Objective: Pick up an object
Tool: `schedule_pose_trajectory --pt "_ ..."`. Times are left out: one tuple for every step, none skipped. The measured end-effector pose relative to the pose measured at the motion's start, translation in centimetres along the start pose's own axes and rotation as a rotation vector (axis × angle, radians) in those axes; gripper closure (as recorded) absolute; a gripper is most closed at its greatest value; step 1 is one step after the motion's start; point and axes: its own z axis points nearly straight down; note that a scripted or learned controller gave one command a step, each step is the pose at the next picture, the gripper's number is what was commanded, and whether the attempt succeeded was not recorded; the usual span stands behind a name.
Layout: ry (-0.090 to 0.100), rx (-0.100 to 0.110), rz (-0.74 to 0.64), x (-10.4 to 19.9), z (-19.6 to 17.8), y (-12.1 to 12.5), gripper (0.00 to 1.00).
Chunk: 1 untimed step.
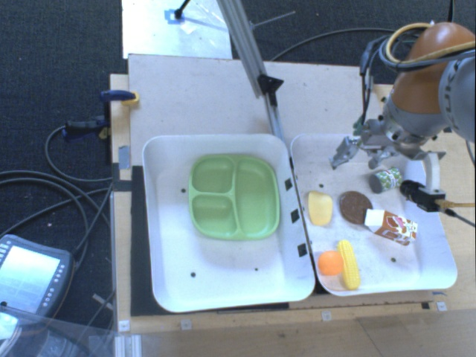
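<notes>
1. Nearest the camera, at the front of the right bin (446, 274): a yellow corn cob (348, 264), standing lengthwise, with an orange ball (330, 263) touching its left side.
2. Behind them, a row across the bin: a pale yellow block (320, 208), a brown disc (355, 207) just right of it, then a small carton (392, 226), brown and white, lying on its side.
3. A small patterned can (386, 178) lies farther back, near the bin's right wall.
4. My gripper (343, 153) hangs over the back of the right bin, left of the can and apart from it. Fingers spread, nothing between them.
5. Left bin (167, 274): a green tray (233, 196) with three compartments, lying flat near the middle.
6. A grey pole (245, 36) slants across the bench behind the bins.
</notes>
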Motion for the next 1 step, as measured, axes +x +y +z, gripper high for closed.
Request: schedule_pose_trajectory --pt "0.000 0.000 0.000 0.00 0.00 0.00 0.00"
